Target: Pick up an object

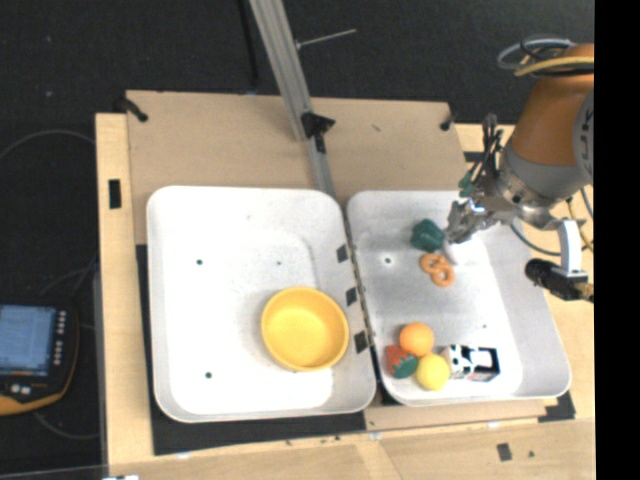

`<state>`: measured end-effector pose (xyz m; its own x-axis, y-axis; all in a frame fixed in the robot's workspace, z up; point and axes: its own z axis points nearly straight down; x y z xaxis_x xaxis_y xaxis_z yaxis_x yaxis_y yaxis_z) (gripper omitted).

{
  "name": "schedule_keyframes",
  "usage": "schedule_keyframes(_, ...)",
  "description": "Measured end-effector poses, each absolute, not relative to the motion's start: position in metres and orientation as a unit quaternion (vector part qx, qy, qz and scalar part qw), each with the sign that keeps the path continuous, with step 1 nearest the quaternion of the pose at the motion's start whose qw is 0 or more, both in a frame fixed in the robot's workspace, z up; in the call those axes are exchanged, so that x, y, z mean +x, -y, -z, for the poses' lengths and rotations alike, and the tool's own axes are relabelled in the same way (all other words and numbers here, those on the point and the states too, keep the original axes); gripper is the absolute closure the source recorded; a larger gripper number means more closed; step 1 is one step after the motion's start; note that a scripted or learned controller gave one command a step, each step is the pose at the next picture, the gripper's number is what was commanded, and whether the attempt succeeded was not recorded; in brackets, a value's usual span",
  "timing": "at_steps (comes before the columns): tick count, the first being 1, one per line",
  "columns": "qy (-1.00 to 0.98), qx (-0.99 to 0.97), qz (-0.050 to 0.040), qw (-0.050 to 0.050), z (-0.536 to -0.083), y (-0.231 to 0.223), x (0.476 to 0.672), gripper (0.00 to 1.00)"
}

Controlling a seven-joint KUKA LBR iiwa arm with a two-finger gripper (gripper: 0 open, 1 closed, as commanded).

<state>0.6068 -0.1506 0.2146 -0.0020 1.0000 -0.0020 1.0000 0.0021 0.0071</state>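
Observation:
In the right bin (520,318) a dark green object (427,235) lies near the back, with a small orange pretzel-shaped piece (437,268) just in front of it. My gripper (458,230) hangs right beside the green object, at its right edge, above the pretzel piece. Toward the bin's front sit an orange ball (416,339), a red-and-green piece (402,365), a yellow ball (433,372) and a black-and-white block (472,362), all close together.
A yellow bowl (304,328) rests in the left bin (200,258) near its front right corner. A grey metal pole (290,78) slants up from between the bins. A handheld pendant (32,353) lies off the bench at the left.

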Motion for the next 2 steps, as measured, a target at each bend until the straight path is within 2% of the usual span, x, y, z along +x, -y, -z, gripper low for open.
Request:
schedule_keyframes(1,-0.708,0.706,-0.0011,0.001,-0.232,0.152,0.608,1.0)
schedule_keyframes(2,-0.708,0.706,-0.0005,0.001,-0.231,0.096,0.589,1.0)
